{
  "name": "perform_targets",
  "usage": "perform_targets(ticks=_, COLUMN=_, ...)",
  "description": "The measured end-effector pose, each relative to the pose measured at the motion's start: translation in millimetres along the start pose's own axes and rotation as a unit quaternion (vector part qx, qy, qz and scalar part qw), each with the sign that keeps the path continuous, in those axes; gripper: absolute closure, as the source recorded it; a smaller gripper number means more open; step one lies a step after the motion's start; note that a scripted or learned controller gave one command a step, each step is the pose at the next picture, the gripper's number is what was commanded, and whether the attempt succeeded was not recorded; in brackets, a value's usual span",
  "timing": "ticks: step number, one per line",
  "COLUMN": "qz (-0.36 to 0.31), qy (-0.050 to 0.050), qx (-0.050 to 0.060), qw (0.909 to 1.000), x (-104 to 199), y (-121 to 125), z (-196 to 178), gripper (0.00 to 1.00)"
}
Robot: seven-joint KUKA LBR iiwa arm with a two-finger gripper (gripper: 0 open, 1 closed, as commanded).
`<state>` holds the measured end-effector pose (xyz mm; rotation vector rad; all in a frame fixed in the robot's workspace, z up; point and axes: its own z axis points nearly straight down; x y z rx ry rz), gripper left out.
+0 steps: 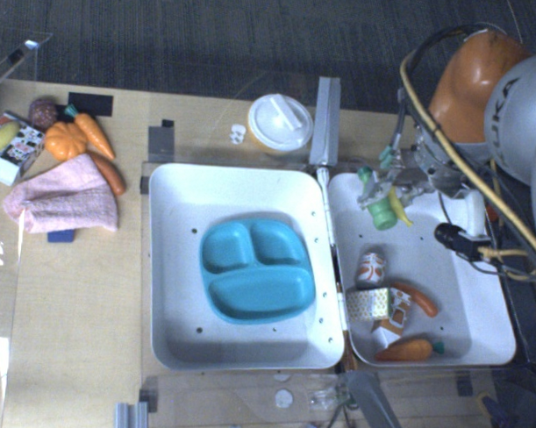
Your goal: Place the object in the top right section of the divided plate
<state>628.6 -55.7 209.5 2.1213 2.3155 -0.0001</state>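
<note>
A blue divided plate (258, 272) lies in the left white bin (170, 249), with two small sections at its far side and one large section near me. Over the far part of the right bin (492, 339), my gripper (384, 200) is shut on a green and yellow toy vegetable (387, 210), which hangs between the fingers just above the bin floor. The arm comes in from the upper right.
In the right bin lie a small round orange-and-white figure (371, 267), a patterned box (368, 303), a sausage (414, 298) and a carrot (405, 350). A white lid (281, 121) sits behind the bins. Toy food and a pink cloth (65, 195) lie at far left.
</note>
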Motion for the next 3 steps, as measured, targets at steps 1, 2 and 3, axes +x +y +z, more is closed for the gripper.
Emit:
perform_targets(ticks=1, qz=0.001, qy=0.001, qx=0.001, qw=1.0000, x=72, y=-17, z=23, gripper=1.00)
perform_targets(ticks=2, qz=-0.143, qy=0.001, qx=0.001, qw=0.9897, x=116, y=-20, z=26, gripper=1.00)
perform_targets(ticks=3, qz=-0.143, qy=0.001, qx=0.000, qw=0.9897, x=116, y=-20, z=26, gripper=0.00)
